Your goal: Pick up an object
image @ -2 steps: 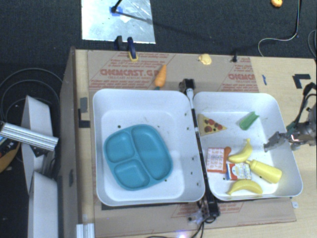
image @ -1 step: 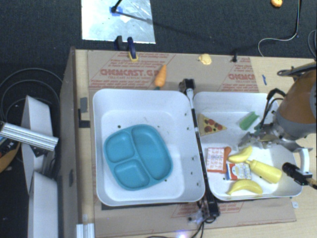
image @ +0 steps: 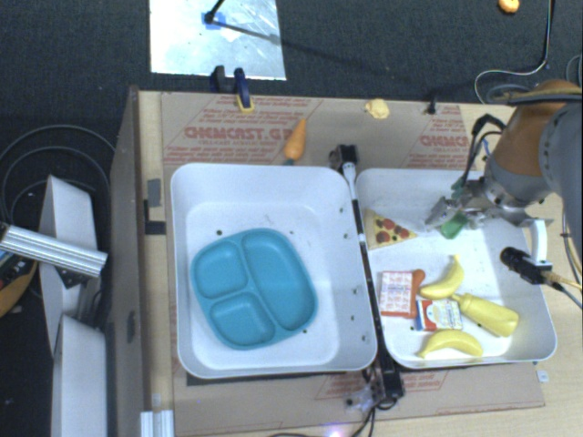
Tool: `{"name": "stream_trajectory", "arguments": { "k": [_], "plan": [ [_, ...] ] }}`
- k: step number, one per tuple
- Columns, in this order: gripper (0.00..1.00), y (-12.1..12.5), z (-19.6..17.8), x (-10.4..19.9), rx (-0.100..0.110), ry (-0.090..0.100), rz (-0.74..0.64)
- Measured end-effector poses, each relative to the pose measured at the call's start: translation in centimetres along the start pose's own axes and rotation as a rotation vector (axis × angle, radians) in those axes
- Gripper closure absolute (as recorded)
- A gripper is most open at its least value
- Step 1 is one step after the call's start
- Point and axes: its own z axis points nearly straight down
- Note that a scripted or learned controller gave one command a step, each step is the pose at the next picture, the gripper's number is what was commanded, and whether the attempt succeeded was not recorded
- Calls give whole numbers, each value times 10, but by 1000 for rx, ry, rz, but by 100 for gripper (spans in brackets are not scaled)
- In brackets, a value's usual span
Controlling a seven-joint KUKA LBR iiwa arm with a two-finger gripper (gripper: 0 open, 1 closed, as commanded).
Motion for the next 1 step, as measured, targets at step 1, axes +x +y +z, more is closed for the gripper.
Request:
{"name": "stream_trajectory", "arguments": {
  "k": [1],
  "plan": [
    [0, -53, 1, 14, 12, 3, 8]
  ]
}}
